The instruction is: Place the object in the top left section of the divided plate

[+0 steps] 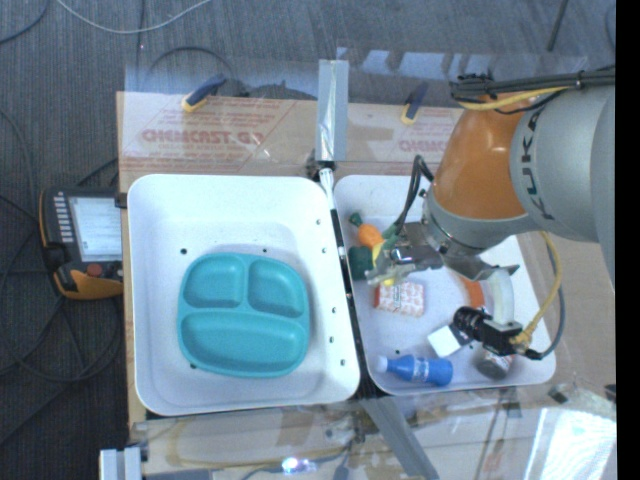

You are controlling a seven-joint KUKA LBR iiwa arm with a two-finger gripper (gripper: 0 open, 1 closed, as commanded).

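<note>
Bench: two white bins side by side, gripper [392, 264] low in the right bin [540, 368].
Divided plate [243, 314]: teal, in the left bin [160, 218], well left of the gripper.
Gripper: finger state cannot be told.
Red-and-white packet [402, 297]: just below the gripper.
Blue bottle [420, 370]: further below.

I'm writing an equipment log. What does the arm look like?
The arm is bulky and rounded, grey with an orange band and dark KUKA lettering on the grey shell. Black and yellow cables run along it. The gripper is metallic, with dark cabling.
</note>
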